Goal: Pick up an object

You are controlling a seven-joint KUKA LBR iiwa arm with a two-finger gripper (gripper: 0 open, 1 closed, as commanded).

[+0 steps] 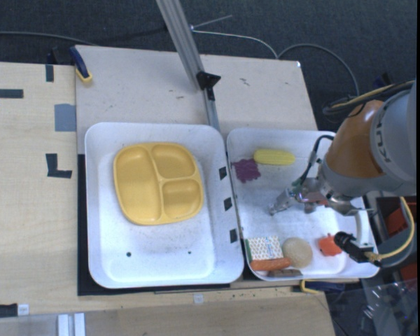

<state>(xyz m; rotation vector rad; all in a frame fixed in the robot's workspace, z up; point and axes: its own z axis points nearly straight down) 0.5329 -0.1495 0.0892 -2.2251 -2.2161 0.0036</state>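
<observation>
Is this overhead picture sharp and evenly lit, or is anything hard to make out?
Camera view: soft, even light with faint shadows; slightly blurry throughout. The yellow tray and corn cob read clearly, while the gripper and the small items near the right bin's front edge look smeared.

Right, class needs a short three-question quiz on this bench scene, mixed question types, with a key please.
1. True or false: the yellow divided tray lies in the right bin.
2. Which item lies nearest the corn cob? A the purple piece; B the carrot; C the beige round item.
3. Fill in: the gripper is over the ____ bin.

Key: 1 false, it lies in the left bin; 2 A; 3 right.
</observation>
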